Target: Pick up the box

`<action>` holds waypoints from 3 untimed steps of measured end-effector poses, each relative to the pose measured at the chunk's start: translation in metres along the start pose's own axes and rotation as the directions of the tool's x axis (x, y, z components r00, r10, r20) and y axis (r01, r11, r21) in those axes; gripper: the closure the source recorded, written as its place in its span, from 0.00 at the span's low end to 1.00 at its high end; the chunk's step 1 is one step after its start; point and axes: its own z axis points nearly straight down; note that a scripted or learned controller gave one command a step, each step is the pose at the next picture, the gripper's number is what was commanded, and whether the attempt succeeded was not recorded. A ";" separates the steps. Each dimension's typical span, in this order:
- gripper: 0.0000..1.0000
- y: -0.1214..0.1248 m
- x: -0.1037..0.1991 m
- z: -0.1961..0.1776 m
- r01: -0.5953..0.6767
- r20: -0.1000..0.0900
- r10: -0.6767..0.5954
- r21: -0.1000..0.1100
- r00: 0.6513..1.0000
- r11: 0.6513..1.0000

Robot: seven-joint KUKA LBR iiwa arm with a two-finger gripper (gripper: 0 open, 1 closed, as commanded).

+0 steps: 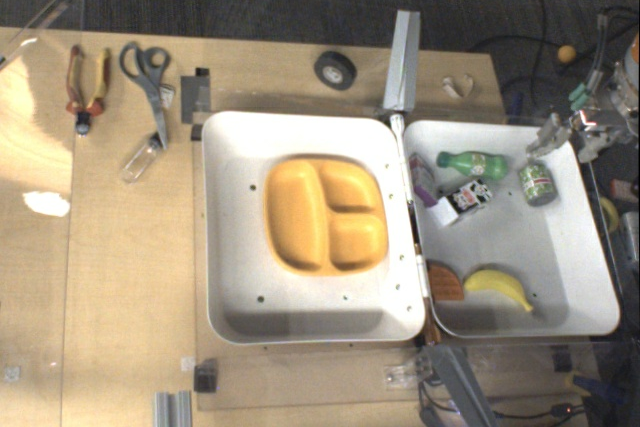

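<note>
The box [462,199], a small black-and-white carton, lies tilted on the floor of the right bin [585,260], in its upper left part, just below a green bottle [472,163] that lies on its side. A purple item [423,183] sits against the bin's left wall, near the box. A green can [538,183] rests to the right of the bottle. Along the bin's near edge lie a yellow banana [499,287] and, beside it, a brown object [445,281]. The left bin [230,215] holds a yellow divided tray [326,213]. The gripper [578,127] hangs at the right bin's upper right corner, well apart from the box; whether it is apart or together I cannot tell. On the counter [100,245], scissors [150,85], pliers [86,85] and a tape roll [335,69] lie behind the bins.
</note>
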 end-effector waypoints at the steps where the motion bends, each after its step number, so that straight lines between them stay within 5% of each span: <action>1: 0.00 0.046 0.050 0.126 0.074 -0.002 -0.074 0.002 0.997 0.997; 2: 0.00 0.042 0.077 0.172 0.049 0.000 -0.049 -0.001 0.999 0.999; 3: 0.00 0.063 0.012 0.154 0.193 -0.008 -0.193 0.029 0.981 0.981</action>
